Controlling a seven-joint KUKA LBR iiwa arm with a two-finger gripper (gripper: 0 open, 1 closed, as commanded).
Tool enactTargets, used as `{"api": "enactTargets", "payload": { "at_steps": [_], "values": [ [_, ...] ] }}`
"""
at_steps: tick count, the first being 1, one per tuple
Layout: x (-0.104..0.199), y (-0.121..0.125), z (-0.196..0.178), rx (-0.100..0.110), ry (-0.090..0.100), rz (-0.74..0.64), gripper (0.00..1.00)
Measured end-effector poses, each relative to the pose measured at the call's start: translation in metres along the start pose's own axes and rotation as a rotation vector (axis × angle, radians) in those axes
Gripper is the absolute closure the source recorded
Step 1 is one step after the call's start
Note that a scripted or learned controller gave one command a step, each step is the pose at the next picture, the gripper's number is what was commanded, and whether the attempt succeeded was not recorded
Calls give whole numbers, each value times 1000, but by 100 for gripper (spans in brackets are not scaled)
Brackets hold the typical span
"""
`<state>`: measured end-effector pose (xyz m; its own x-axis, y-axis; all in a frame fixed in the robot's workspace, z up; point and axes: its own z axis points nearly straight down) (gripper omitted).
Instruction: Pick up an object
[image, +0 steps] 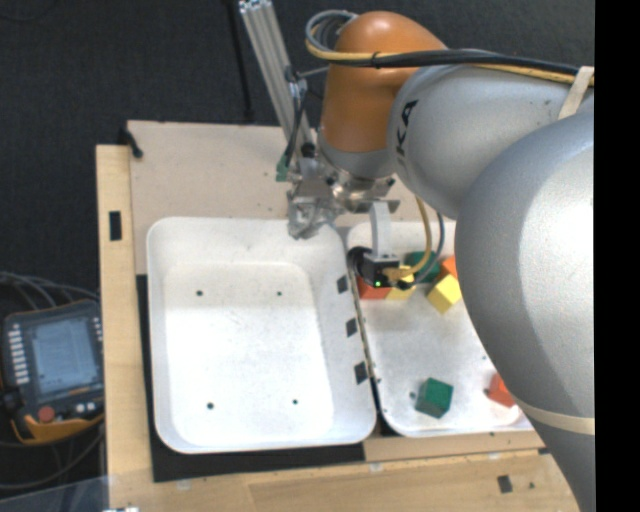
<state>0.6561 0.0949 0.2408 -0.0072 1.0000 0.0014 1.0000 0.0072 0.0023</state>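
Yellow block (446, 293) lies below and to the view's right of the pincer (303, 222), in the neighbouring bin (400, 345). Green block (433, 397) lies farther off, by the near rim, with an orange piece (499, 390) beside it. Pincer is over the far rim of the other bin (250, 340), holding nothing visible; open or closed cannot be told. Judged: no pick yet; approach, grasp and lift all remain.
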Motion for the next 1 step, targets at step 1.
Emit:
{"api": "enactTargets", "payload": {
  "at_steps": [1],
  "values": [
    [-3,0,1,2,-2,4,0]
  ]
}}
